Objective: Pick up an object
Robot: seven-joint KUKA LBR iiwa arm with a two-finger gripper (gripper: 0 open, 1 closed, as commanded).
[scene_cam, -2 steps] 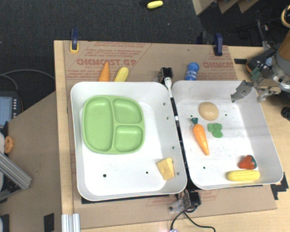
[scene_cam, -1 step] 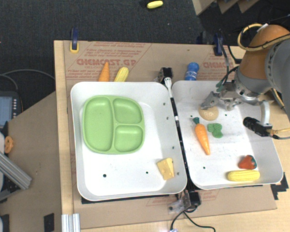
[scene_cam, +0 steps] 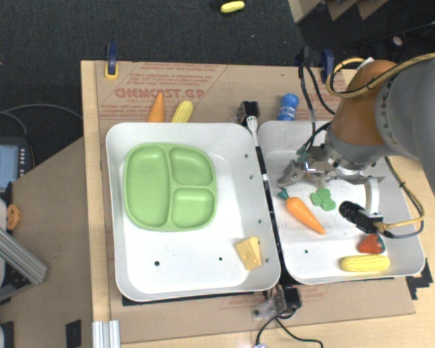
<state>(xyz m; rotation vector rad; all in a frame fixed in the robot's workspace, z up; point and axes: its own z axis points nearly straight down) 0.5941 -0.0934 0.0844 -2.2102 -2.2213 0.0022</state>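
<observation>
While the arm (scene_cam: 391, 114) hangs over the right bin (scene_cam: 402, 194), the gripper (scene_cam: 296, 174) sits low in that bin's upper-left part, close to the wall it shares with the left bin (scene_cam: 123, 194). I can't tell from up here whether the gripper is open or closed; the metalwork at the wrist is too tangled to read, and nothing shows clamped in it.

The likeliest target is the carrot (scene_cam: 305, 214), lying flat on the floor of the right bin. It's just below the gripper in the view, a touch toward the bin's middle. That's the relation to watch. The carrot lies on a slant, fat end up-left toward the gripper and point trailing down-right. I'd say a short drop toward the near edge puts the gripper over the fat end, and the jaws would want to close across that slant, not along it.

As for looks, it's bright orange, smooth and tapered, a toy by the sheen. There's a small teal-green nub at the fat end that may be its leafy top.

Neighbours are close. A little green piece (scene_cam: 321, 198) sits just beside the carrot's upper flank, near enough to get nudged. A red piece (scene_cam: 371, 245) and a yellow cob (scene_cam: 365, 264) lie well apart toward the bin's lower right, out of the way. Over in the left bin, a green plate (scene_cam: 170, 187) and a cheese wedge (scene_cam: 249, 252) sit well apart from the gripper.
</observation>
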